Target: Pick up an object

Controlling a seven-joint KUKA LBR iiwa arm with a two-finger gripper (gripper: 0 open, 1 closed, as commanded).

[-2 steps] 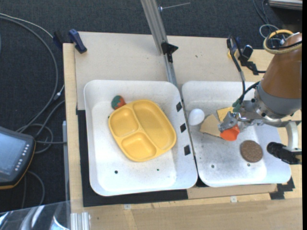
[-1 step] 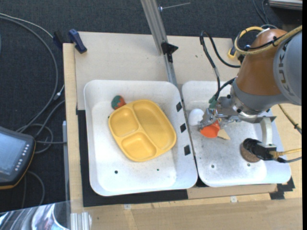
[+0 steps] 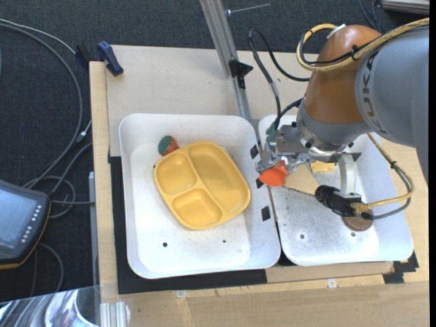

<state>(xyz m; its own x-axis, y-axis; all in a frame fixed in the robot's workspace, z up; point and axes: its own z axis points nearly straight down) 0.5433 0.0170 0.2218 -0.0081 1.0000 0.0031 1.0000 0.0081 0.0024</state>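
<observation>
Reaching in from three o'clock, the grey arm [image 3: 402, 80] with its orange band is bending over the seam between two white bins. The left bin [image 3: 204, 251] is carrying a yellow three-part tray [image 3: 201, 182] across its middle, while the right bin [image 3: 320, 244] is lying beneath the arm. The gripper [image 3: 274, 162] is hanging at the right bin's inner edge, near that bin's ten o'clock corner. Whether it is spread or pressed together cannot be told from this angle.

An orange object [image 3: 274, 177], the likeliest target, is sitting at the gripper's six o'clock, right where the bins are meeting. Whether it is being pinched or merely lying under the gripper is not showing. A pale tan wedge [image 3: 300, 181] is lying at the orange object's three o'clock, a small brown disc [image 3: 355, 222] is resting toward its four o'clock, and a small green-and-red object [image 3: 167, 144] is peeking out at the tray's eleven o'clock.

The approach is looking complete. A confirmed grasp and the lift are, by this evidence, remaining to be done.
</observation>
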